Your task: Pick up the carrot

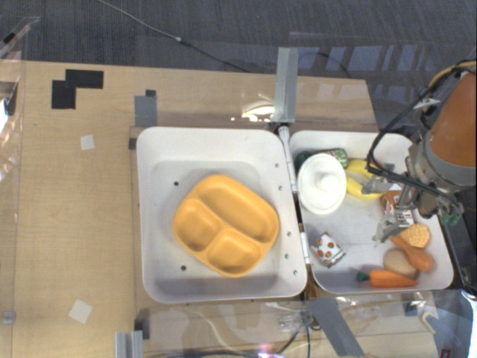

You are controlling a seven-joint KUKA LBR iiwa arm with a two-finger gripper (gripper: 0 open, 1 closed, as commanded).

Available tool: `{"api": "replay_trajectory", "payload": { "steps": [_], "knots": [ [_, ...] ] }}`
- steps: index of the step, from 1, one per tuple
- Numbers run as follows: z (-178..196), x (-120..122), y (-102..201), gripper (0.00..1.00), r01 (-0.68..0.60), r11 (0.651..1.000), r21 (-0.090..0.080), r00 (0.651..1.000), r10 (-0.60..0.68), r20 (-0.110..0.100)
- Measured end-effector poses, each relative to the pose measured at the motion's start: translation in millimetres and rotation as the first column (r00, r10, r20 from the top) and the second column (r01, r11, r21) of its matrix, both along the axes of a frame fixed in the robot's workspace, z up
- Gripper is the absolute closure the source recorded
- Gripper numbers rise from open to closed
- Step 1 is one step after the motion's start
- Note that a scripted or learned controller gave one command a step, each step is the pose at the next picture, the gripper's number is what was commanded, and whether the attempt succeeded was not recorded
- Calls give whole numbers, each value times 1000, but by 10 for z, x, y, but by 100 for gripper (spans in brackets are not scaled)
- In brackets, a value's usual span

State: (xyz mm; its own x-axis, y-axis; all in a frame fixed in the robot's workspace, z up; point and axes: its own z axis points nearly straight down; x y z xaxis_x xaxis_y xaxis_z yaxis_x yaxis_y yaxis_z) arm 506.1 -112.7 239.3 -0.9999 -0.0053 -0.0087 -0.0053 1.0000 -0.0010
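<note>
The carrot (393,279) is orange with a green stub at its left end. It lies flat along the front edge of the right bin (373,233). My gripper (393,221) hangs over the right half of that bin, above and slightly behind the carrot, clearly apart from it. The grey arm with its orange band (456,124) comes in from the right. Nothing is visibly held in the gripper.
Around the carrot lie a tan potato-like piece (400,262), a round cracker (417,236) and a small strawberry-print carton (326,249). Farther back are a white round cup (322,183), a banana (362,179) and a green item (337,156). The left bin holds a yellow divided plate (226,224).
</note>
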Motion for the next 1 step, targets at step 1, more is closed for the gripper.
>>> {"api": "replay_trajectory", "payload": {
  "steps": [1],
  "knots": [
    [-1489, -98, -176, 0, 173, 985, 1, 985, -173, 11]
  ]
}}
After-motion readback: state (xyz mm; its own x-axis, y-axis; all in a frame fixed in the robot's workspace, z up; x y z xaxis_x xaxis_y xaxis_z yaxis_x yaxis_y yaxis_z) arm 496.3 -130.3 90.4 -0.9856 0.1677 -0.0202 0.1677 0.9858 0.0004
